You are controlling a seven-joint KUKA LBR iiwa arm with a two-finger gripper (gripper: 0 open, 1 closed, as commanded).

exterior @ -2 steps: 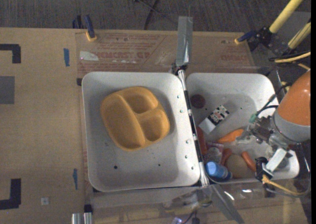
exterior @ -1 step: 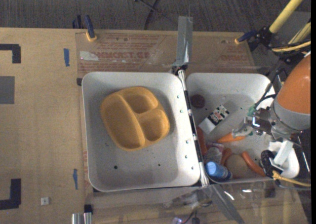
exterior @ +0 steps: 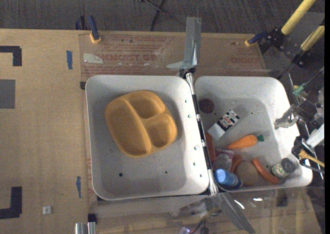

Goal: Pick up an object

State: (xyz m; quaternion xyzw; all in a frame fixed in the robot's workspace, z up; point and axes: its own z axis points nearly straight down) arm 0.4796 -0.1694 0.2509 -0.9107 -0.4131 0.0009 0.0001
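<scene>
Nearest the lower edge of the right white bin (exterior: 281, 89): a blue-capped clear bottle (exterior: 225, 178), a tan rounded lump (exterior: 248, 173), a curved orange-red piece (exterior: 265, 171) and a small grey-green round jar (exterior: 284, 167), crowded into the near corner as if tipped in loose. Mid-bin: an orange toy carrot with a green tip (exterior: 244, 141), lying apart on bare floor, slim and tapered, judged the easiest pick. Beyond: a black-and-white patterned box (exterior: 227, 120), a dark round ball (exterior: 207, 105). Left white bin (exterior: 98, 124): a yellow sectioned plastic plate (exterior: 141, 123). The gripper (exterior: 309, 135) sits at the right rim; whether its fingers are parted cannot be told.
</scene>
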